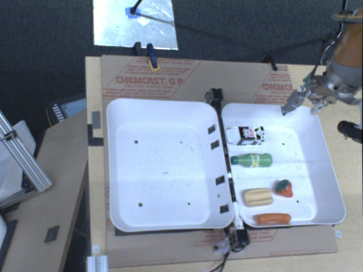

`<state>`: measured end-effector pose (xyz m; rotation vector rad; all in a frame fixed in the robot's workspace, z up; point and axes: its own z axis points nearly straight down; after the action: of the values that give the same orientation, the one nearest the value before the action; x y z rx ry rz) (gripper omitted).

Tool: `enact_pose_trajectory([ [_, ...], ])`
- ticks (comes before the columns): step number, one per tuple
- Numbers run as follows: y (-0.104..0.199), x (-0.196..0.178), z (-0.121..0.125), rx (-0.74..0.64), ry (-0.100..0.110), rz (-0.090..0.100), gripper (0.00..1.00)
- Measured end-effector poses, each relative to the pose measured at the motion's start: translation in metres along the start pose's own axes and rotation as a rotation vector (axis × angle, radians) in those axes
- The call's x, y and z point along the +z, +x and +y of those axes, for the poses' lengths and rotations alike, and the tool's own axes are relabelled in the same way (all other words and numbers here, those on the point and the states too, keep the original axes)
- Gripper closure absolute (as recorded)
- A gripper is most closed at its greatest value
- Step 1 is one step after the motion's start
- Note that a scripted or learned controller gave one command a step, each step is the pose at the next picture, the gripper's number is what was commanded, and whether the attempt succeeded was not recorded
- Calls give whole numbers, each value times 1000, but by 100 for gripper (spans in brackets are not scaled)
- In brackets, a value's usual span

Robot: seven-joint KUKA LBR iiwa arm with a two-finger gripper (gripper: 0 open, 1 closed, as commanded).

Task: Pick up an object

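Note:
The right bin [328, 169] holds several small items. A white carton with black patches [247, 134] lies near its back left. Below it a green bottle [252, 161] lies on its side. A red strawberry [284, 188], a tan bun [258, 196] and an orange-red sausage [273, 218] sit near the front. My gripper [303, 106] hangs over the bin's back right corner, above and to the right of the carton. It is open, with nothing between its fingers.
The left bin [164, 163] lies beside the right one, with a black hinge strip [221, 157] between them. Both rest on a cardboard sheet [170, 78]. A shiny plate [135, 16] lies beyond the bench.

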<state>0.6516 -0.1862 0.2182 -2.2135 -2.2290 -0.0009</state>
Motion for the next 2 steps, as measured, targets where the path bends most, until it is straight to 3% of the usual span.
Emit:
enact_pose_trajectory([
  [1,-16,115,-111,12,17,4,0],
  [2,-20,93,-168,9,3,0,0],
])
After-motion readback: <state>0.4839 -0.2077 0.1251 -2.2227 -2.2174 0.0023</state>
